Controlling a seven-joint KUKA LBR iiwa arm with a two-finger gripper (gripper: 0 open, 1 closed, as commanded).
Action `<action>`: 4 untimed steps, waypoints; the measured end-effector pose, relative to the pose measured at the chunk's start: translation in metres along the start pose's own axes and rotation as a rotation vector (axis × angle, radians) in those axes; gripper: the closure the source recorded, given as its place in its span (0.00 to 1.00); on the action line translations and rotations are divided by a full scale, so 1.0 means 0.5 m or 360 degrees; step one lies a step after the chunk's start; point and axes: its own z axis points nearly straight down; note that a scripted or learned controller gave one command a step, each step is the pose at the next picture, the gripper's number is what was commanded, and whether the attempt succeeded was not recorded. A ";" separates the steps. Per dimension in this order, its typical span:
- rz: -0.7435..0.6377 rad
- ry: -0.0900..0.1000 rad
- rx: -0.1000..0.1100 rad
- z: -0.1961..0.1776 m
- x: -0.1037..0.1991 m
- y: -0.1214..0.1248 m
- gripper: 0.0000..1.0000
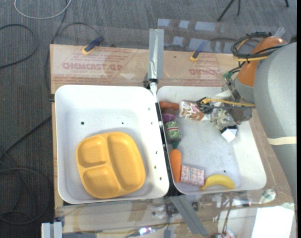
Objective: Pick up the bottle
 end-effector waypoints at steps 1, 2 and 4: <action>0.0053 0.0004 -0.0067 0.019 -0.028 -0.029 1.00; 0.0031 -0.0006 -0.0010 0.018 -0.009 -0.001 1.00; 0.0023 0.0001 0.0012 0.015 -0.084 -0.008 1.00</action>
